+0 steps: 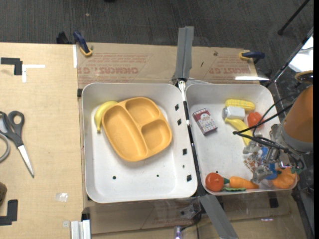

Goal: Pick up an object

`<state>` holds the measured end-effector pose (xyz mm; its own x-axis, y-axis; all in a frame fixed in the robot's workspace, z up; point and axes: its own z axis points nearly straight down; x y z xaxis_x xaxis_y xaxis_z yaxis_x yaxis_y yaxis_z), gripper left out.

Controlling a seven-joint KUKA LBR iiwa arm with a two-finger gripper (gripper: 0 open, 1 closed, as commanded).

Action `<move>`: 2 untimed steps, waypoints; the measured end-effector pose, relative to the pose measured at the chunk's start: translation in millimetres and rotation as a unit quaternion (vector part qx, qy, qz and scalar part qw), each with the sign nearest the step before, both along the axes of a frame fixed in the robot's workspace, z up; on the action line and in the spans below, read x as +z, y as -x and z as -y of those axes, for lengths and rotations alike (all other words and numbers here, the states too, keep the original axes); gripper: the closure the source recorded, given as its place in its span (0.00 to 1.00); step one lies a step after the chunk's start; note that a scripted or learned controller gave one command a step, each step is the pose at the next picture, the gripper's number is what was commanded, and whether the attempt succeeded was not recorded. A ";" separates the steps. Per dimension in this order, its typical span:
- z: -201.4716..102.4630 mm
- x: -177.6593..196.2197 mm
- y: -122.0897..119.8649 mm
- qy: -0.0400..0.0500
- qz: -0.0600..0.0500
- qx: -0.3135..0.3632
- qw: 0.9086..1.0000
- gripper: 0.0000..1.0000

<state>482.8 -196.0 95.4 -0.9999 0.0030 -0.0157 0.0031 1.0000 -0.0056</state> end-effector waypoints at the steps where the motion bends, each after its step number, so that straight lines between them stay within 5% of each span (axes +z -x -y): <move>1: 24.7 -1.4 -108.6 -0.003 -0.004 -0.027 1.000 0.00; 2: 16.5 -2.9 -54.9 -0.003 -0.006 -0.029 1.000 0.00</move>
<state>537.8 -212.4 92.5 -0.9981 0.0607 -0.0036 0.0607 0.9982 0.0007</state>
